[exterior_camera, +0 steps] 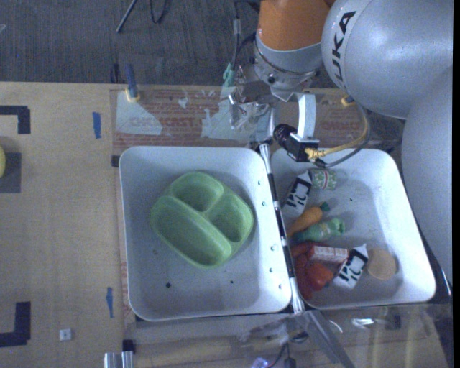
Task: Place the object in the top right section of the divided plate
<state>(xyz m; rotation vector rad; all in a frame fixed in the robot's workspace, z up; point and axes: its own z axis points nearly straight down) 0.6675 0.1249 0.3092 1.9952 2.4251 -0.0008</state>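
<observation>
A: Where is the gripper [248,115], and how do its fingers stand?

B: It hangs above the far rim of the bench, just beyond the back edge of the bins, under the orange band [290,21] of the grey arm [392,50]. Its metal parts merge with the clutter behind; whether the fingers are apart or together cannot be told. Nothing can be made out between them.

A: What lies nearest to it?

B: A black cable fitting [287,139] with a yellow cable [343,149] just right of it, over the back edge of the right bin [402,187].

A: And the objects?

B: All lie in the right bin, toward its left wall. From back to front: a small can [325,178], a black-and-white card [298,192], an orange carrot [307,218], a green bottle-shaped toy [321,230], a red packet [329,253] over a red item [310,275], a second black-and-white card [352,266], and a tan round piece [382,264].

A: Where is the divided plate [203,218]?

B: In the left bin [144,280], near its centre, lying flat and turned at a slant. It is green, with one long section and two smaller ones. The plate sits well apart from the gripper.
</observation>
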